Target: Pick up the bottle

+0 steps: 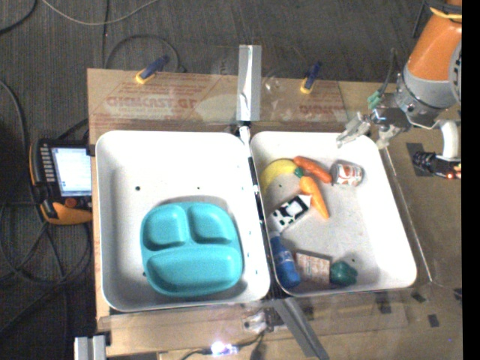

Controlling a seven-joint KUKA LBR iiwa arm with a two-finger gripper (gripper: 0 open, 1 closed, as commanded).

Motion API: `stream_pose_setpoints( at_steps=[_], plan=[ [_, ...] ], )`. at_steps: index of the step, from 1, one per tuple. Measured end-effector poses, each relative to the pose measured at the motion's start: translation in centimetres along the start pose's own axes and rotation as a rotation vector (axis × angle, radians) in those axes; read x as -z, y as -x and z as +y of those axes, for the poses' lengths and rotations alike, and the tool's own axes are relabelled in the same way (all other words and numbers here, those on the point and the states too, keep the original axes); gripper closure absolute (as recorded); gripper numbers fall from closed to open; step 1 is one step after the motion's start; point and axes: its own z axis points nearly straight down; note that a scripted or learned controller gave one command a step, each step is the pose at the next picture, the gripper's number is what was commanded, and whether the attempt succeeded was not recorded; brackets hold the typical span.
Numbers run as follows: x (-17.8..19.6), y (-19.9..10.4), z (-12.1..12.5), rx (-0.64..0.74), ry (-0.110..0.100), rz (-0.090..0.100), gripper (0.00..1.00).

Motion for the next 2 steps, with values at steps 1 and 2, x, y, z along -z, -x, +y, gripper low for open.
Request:
stream_pose_setpoints(
  at_steps=[1,2],
  plan=[
    [-9.3,-7.4,-5.0,0.374,0.01,-0.002,0.0],
    [-4.1,-15.7,-10.5,0.505,0.001,0.0,0.0]
  ],
)
